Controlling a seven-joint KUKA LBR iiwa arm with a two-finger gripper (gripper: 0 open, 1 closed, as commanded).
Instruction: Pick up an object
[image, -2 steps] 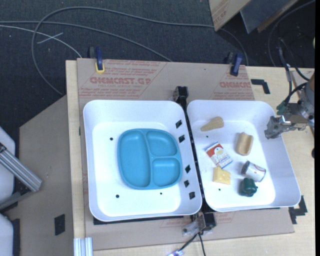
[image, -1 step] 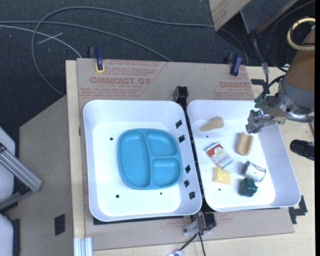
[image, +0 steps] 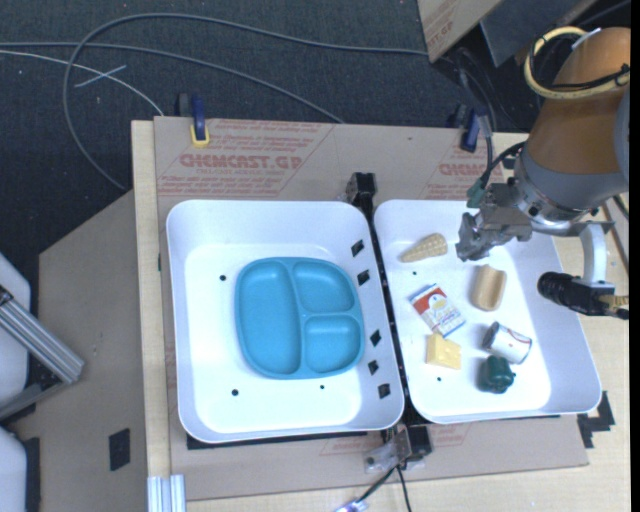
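Note:
The right bin (image: 560, 390) holds several small objects: a tan cone-shaped piece (image: 425, 248), a beige cylinder (image: 488, 287), a red and white carton (image: 436, 308), a yellow wedge (image: 443, 352), a white cup (image: 510, 343) and a dark green lump (image: 495, 375). My gripper (image: 474, 246) hangs over the bin's upper middle, between the cone and the beige cylinder, just above the cylinder's top end. I see nothing between its fingers.
The left bin (image: 200, 300) carries a blue divided plate (image: 299, 316). Black clips line the seam between the bins. Clamps sit at the bench's back edge, and cables lie on the dark floor behind it. The arm's grey body overhangs the right bin's far right corner.

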